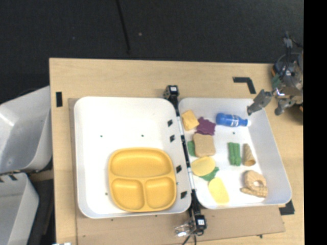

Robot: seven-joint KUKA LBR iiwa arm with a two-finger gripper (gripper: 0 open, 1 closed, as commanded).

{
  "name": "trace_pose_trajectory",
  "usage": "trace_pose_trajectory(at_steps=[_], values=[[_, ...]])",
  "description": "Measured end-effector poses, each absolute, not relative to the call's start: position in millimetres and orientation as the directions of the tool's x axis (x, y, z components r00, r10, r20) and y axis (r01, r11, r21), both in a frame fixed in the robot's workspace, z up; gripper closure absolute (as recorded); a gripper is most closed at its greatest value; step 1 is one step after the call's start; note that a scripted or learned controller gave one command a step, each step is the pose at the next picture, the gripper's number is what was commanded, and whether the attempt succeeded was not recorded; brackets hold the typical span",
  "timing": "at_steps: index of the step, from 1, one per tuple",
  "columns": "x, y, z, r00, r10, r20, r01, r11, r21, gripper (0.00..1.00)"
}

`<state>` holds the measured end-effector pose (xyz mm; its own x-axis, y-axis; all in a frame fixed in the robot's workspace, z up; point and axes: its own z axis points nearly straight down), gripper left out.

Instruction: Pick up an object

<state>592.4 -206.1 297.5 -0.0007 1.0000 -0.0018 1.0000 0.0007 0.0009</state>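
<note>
Where the arm enters at the right edge of the frame, the pincer sits over the upper right corner of the right bin; whether it is open or closed cannot be told, and nothing is seen in its grasp. Just left of it, near the bin's upper wall, lies a blue bottle on its side. Further left are a purple piece and a small yellow block close to the divide between the bins. Below these, a tan block rests beside a green piece, with a yellow oval item beneath them. A green ridged item and a small tan cone shape lie mid-right. Toward the lower edge sit a pale yellow item and a tan pretzel-like object. In the left bin, lower centre, rests a yellow divided tray.
</note>
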Motion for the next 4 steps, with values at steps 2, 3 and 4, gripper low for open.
trace_pose_trajectory(at_steps=[2, 3, 4], values=[[645.4, -106, 375, -0.011, 1.000, -0.001, 1.000, 0.011, 0.010, 1.00], [673.4, -117, 515, -0.004, 1.000, -0.006, 1.000, 0.004, 0.018, 1.00], [689.6, -5, 416, -0.011, 1.000, 0.003, 1.000, 0.011, -0.007, 1.00]])
